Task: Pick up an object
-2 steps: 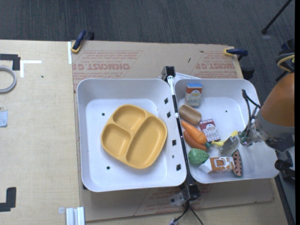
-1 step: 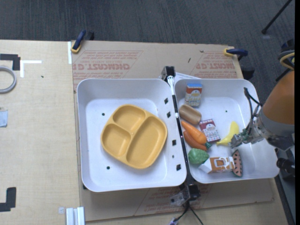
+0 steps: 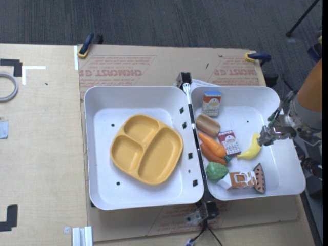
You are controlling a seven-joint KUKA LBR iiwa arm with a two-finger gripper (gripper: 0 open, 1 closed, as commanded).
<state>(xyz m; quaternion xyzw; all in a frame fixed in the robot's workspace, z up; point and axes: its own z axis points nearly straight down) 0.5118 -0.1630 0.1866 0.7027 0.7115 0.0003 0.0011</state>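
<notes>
The left bin (image 3: 95,152) holds one yellow divided plate (image 3: 146,148). The right bin (image 3: 287,181) holds eight toys: two small cartons (image 3: 211,102), a hot dog bun (image 3: 207,123), two carrots (image 3: 211,145), a green vegetable (image 3: 216,171), a watermelon slice (image 3: 259,178) and a banana (image 3: 249,148). The gripper (image 3: 267,136) hovers at the banana's tip; I cannot tell its grip state.

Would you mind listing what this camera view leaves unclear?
- End effector: small and dark beside the banana; any contact is unreadable.
- Arm: cut off by the right edge.
- Small carton and card: print too small to read.
</notes>
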